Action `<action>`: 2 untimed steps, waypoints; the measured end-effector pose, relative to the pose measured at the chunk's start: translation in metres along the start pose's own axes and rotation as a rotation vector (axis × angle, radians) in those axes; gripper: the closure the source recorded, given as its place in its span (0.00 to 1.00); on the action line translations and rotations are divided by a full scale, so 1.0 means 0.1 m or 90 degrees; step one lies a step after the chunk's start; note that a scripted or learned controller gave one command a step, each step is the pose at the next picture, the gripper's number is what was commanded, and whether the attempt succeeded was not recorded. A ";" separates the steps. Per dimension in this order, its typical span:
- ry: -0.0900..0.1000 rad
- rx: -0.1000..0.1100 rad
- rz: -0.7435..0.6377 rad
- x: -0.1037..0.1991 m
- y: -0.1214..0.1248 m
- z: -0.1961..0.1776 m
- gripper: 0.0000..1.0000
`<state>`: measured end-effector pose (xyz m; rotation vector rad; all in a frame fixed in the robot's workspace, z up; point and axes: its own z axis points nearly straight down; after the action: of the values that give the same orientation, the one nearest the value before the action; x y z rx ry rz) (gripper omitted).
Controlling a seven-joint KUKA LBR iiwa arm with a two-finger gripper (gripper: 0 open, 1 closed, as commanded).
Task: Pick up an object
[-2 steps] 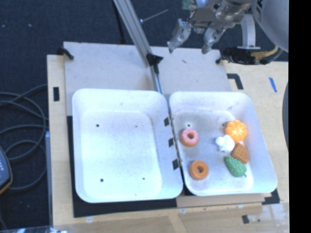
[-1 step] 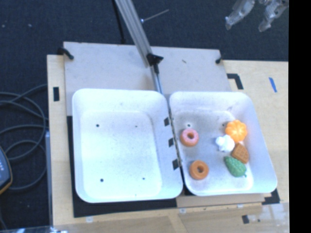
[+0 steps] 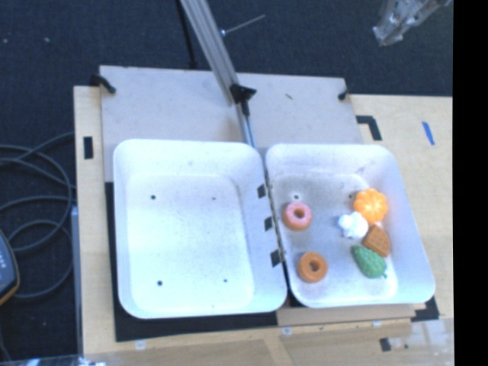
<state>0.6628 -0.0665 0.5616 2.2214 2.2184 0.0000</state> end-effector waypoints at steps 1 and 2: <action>0.000 0.003 0.004 -0.85 0.23 0.13 1.00; 0.000 0.003 0.003 -1.56 0.25 0.40 1.00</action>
<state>0.6880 -0.2229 0.5220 2.2293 2.2156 -0.0051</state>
